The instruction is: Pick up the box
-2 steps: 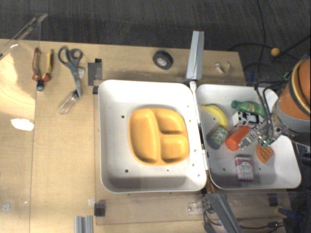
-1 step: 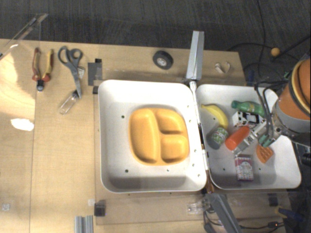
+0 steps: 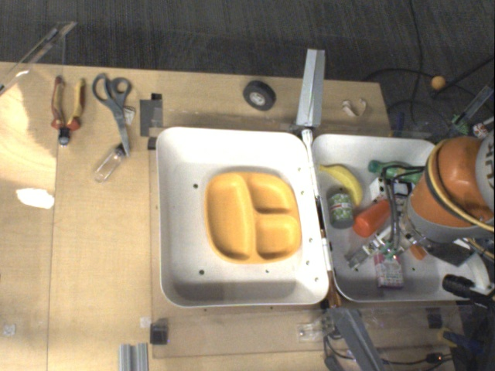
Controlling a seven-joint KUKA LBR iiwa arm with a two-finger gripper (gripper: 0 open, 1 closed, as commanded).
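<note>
1. Closest to the lens, on the bench's front edge: small black block (image 3: 158, 332), well apart from the action.
2. Just behind it and to the right, lying flat near the front wall of the right bin (image 3: 363, 292): the box (image 3: 389, 272), small and pale with pink print.
3. Poised right over the box's far end, touching or nearly so: gripper (image 3: 387, 247), hanging from the grey arm (image 3: 456, 192) with its orange band. Cannot tell whether apart, together or clamped on anything.
4. Likely trouble here: little room between box and bin wall, hence a skid or a tip against the wall instead of a clean lift. Risks a grasp at one end only, with the box swinging loose.
5. Crowding close behind: orange-red object (image 3: 371, 216), green can (image 3: 340, 207), banana (image 3: 344, 180). Risks a snag on the nearest of them during any sideways correction.
6. Well apart, in the left bin (image 3: 178, 207): yellow divided dish (image 3: 251, 215).
7. Farthest back on the bench: tape roll (image 3: 259, 94), scissors (image 3: 116, 107).
</note>
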